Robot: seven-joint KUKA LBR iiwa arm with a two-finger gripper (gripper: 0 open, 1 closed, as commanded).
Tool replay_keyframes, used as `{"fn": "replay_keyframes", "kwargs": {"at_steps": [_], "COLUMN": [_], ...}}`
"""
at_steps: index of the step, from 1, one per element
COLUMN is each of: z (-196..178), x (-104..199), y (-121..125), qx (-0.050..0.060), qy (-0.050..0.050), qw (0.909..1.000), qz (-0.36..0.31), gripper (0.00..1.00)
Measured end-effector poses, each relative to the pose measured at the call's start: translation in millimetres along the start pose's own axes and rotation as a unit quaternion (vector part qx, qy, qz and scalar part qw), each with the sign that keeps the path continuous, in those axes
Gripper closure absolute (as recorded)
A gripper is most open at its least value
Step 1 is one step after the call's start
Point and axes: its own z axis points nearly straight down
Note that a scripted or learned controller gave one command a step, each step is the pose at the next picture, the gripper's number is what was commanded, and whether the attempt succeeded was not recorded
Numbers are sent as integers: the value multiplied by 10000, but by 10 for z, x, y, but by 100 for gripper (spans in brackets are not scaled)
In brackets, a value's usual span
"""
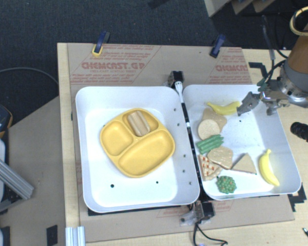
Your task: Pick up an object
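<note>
- Nearest to us in the right bin [292, 176] we've got a little broccoli [226, 184], with a waffle [209, 166] and a toast slice [221, 157] just above it.
- A sandwich wedge [245, 164] sits right beside those, and a banana [268, 168] lies near the right wall.
- Mid-bin we see green beans [210, 143] and a round cracker [209, 129].
- Left bin [87, 137] holds a yellow divided plate [138, 150] with a hot dog bun [138, 123] in its top compartment.
- At the far end, a second banana [223, 108] lies just left of the gripper [252, 102].
- Can't honestly tell whether the jaws are apart or together, and we see nothing between them.
</note>
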Motion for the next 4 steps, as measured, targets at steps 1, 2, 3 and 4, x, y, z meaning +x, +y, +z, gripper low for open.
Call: {"fn": "replay_keyframes", "kwargs": {"at_steps": [1,2,3,4], "z": [-593,-664,-110,-1648], "x": [825,776,1773,2144], "y": [-749,-723,-795,-993], "qx": [1,-4,41,-92], "qy": [23,4,24,26], "qw": [10000,10000,10000,9999], "qz": [-40,-5,-53,-40], "gripper": [0,100,100,100]}}
